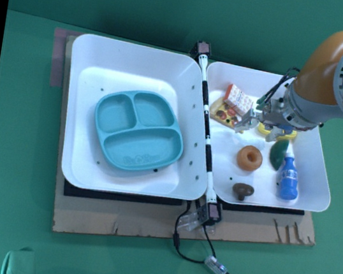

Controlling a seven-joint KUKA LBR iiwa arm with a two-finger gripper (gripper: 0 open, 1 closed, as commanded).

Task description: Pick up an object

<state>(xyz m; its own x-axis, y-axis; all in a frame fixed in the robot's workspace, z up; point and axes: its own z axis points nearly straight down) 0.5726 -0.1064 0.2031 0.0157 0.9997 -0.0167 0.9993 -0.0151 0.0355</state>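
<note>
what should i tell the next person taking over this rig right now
Gripper: low in the right bin, by the small box and pizza slice; grip state unclear.
Also in the right bin: donut, blue bottle, green piece, brown mushroom, a yellow item under the wrist.
Left bin: teal divided plate.
Done: nothing visibly lifted.
Left: grasp and lift one object.

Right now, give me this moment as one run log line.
arm: over right bin | claw: low beside the red-and-white box, grasp not confirmed | donut, blue bottle: untouched | left bin: teal tray
</note>
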